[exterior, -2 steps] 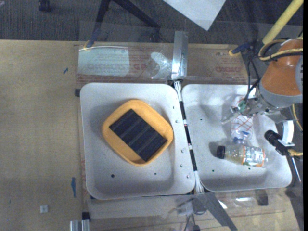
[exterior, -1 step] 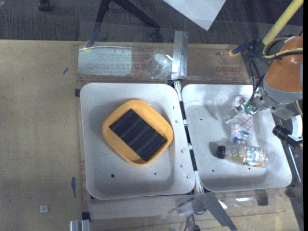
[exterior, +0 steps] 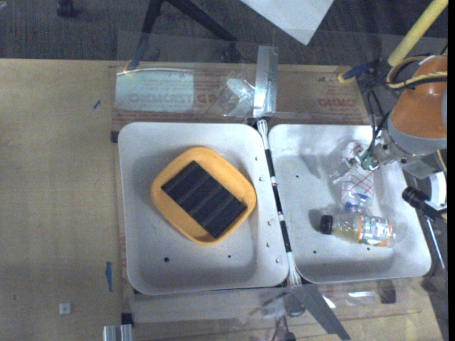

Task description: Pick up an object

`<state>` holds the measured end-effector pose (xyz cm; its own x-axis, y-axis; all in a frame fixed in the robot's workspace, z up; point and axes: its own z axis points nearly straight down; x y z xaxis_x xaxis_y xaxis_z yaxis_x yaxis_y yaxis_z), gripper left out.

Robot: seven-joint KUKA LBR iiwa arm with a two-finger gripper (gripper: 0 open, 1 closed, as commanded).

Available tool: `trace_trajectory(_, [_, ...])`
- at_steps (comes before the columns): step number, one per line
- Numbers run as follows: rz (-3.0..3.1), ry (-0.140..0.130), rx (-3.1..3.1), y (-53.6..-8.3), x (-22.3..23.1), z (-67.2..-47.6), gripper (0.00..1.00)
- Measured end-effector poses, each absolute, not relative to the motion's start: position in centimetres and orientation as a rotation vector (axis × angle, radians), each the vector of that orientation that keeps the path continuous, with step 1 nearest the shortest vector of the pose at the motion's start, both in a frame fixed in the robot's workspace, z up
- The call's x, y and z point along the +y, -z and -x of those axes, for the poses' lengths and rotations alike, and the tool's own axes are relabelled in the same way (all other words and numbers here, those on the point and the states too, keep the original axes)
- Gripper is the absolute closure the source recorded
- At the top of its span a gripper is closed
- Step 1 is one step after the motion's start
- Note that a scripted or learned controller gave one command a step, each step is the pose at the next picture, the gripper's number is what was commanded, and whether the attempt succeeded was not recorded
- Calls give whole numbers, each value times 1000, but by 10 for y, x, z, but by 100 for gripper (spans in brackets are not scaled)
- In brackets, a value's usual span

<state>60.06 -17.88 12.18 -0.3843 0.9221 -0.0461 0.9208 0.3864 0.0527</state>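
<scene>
Two shallow white bins sit side by side on the counter (exterior: 57, 190), filling its middle and right part. The left bin (exterior: 142, 261) holds a yellow-orange tray (exterior: 165, 203) with rounded corners, lying flat and turned at a slant near the bin's middle; a dark ribbed panel (exterior: 204, 199) covers most of its top face.

The right bin (exterior: 313, 261) holds two things. A plastic bottle (exterior: 359, 229) lies on its side toward the bin's near edge, its black cap (exterior: 325, 224) pointing at the divider between the bins, its body showing yellowish liquid and a label with orange and green. Just beyond it, toward the bin's far right corner, lies a crumpled clear wrapper (exterior: 352, 185) with red lines; its lower end is just beside the bottle, and whether they touch cannot be told.

The grey arm with its orange band (exterior: 419, 112) comes in over the counter's right edge, above the right bin's far right corner. The gripper (exterior: 370, 160) hangs at the upper end of the wrapper; whether it is open or closed cannot be told, and nothing can be seen gripped in it.

Behind the bins, along the counter's far edge, a clear plastic bag (exterior: 238, 94) lies beside an upright metal bracket (exterior: 266, 84)
</scene>
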Motion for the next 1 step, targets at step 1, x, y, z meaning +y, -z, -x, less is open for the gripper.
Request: trace_trajectory(1, [-1835, -1, 2546, -190, -135, -622, 0])
